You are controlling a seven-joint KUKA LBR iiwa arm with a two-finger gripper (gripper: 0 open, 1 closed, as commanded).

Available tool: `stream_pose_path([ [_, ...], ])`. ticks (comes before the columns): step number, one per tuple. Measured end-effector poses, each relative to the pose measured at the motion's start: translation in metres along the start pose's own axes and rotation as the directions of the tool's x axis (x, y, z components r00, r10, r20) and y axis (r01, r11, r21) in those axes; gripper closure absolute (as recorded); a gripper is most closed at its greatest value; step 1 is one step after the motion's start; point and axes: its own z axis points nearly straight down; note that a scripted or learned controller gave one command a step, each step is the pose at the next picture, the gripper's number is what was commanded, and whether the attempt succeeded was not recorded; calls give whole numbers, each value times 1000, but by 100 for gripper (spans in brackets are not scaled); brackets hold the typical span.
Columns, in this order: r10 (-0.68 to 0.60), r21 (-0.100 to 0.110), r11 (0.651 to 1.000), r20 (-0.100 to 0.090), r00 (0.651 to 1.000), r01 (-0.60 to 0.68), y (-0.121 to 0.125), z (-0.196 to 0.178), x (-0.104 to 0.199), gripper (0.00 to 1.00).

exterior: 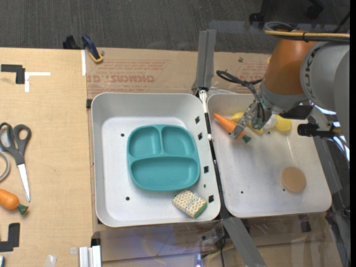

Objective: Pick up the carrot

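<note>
The carrot (224, 122) is orange with a small green top and lies in the right bin (261, 202), near its back left corner, with its tip pointing toward the divider. My gripper (248, 125) hangs low over the carrot's thick end, touching or nearly touching it. The wrist covers that end, so the grip itself is hidden. The grey arm with its orange band (289, 65) comes in from the upper right.
A yellow object (282, 125) lies just behind the gripper, and a tan disc (293, 179) sits at the right bin's front right. The left bin (105, 149) holds a teal divided plate (163, 157) and a patterned sponge (189, 203). Scissors (16, 149) and a second carrot (8, 199) lie on the bench at the left.
</note>
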Motion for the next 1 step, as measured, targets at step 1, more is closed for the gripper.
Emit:
stream_pose_path([
  [1, 186, 2, 983, -4, 983, -186, 11, -89, 51, 100],
])
